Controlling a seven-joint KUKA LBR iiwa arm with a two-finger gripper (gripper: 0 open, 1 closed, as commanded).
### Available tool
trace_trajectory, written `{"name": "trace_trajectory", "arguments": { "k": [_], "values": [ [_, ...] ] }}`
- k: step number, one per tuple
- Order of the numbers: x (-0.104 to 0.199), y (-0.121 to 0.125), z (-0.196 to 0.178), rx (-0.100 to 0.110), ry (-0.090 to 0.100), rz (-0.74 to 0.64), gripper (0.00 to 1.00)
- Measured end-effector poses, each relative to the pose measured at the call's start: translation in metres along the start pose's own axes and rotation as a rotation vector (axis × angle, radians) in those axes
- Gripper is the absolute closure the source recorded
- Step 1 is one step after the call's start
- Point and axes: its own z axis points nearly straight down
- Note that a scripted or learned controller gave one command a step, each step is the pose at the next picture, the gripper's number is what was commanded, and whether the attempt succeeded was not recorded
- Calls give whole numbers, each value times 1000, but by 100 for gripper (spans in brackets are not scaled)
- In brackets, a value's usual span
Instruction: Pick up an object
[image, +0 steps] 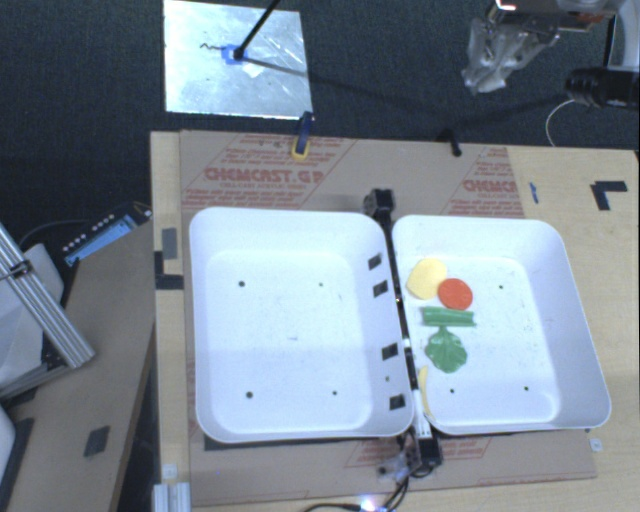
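Note:
Several small objects lie in the left part of the right bin (540, 370): a yellow lump (427, 278), a red-orange disc (456, 293) touching it, a thin green strip (447, 317) below them, and a green leafy piece (446, 352). A pale yellow sliver (423, 386) lies against the bin's left wall. My gripper (492, 58) hangs high at the top right, beyond the bench's far edge and well away from the bins. No object shows in it.
The left bin (290, 330) sits beside the right one, with black clips (380, 290) along the shared rim. Both rest on a cardboard sheet (270, 170). A silver plate (237, 60) lies on the floor beyond it. A metal frame (35, 310) stands at the left.

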Motion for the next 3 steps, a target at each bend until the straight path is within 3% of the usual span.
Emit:
{"name": "trace_trajectory", "arguments": {
  "k": [1,2,3],
  "values": [
    [-107,-51,1,7,-2,16,100],
    [-120,23,3,5,-2,5,100],
    [-207,19,2,6,-3,14,100]
  ]
}}
